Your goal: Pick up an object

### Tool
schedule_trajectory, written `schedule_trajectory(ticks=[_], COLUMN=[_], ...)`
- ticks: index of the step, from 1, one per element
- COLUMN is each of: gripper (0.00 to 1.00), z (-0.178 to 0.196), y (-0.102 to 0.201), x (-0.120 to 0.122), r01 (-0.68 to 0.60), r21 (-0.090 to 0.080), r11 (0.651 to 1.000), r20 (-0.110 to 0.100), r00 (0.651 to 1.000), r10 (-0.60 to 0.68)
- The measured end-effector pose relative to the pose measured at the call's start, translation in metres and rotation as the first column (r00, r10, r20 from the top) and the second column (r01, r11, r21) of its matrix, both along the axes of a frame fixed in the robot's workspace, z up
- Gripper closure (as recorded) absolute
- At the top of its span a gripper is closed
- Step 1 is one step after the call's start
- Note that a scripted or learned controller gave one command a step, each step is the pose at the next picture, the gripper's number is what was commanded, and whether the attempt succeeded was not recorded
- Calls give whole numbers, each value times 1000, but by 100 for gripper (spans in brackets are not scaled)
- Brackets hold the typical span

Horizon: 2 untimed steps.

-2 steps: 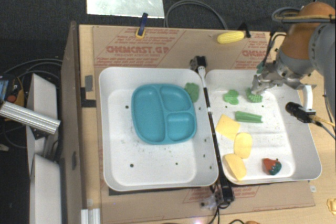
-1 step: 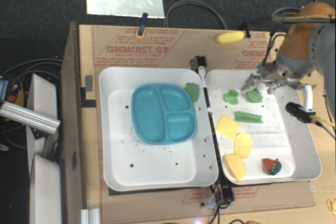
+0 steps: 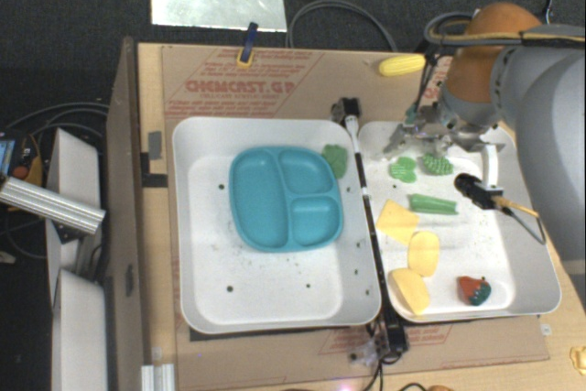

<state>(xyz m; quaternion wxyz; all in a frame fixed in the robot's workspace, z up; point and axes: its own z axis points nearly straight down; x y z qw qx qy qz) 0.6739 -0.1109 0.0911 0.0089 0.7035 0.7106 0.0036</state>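
Jaws (image 3: 423, 140) over right bin (image 3: 540, 275), grip state unclear, green toys (image 3: 403, 168) beneath, blue tray (image 3: 284, 198) left.

A robotics lab; cardboard-topped bench (image 3: 275, 73), two white bins (image 3: 197, 197), trailing cables (image 3: 55, 119).

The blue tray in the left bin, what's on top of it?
Nothing sits in the blue tray's compartments. A green piece lies at its upper right corner, whether touching is unclear. The bin floor beneath the tray is covered.
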Motion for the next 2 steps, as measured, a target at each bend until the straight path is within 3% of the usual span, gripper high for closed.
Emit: schedule_trajectory(ticks=[1, 2], gripper=[0, 0], z=[33, 95], y=[2, 9], x=[-4, -26], r01=[4, 8], r21=[7, 7], r11=[1000, 1000], r20=[-12, -12], r00=[1000, 1000], r10=[-4, -8])
